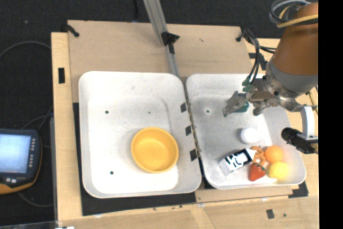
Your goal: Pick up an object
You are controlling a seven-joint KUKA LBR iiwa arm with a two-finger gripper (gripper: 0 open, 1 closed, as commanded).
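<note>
My gripper (245, 107) hangs over the upper middle of the right bin (209, 94), its two fingers spread apart with nothing between them. Just below it lies a small white round object (249, 135). In the bin's lower right corner sit a black-and-white box (236, 161), an orange fruit (274, 154), a yellow fruit (278, 170) and a red strawberry-like piece (257, 172), packed close together. A yellow bowl (155, 149) rests upright in the left bin (107, 94).
A metal pole (153, 0) slants from the top of the view down to the gap between the bins. A handheld screen (19, 158) lies off the bench at the left. The arm's orange band (297, 45) rises at the right.
</note>
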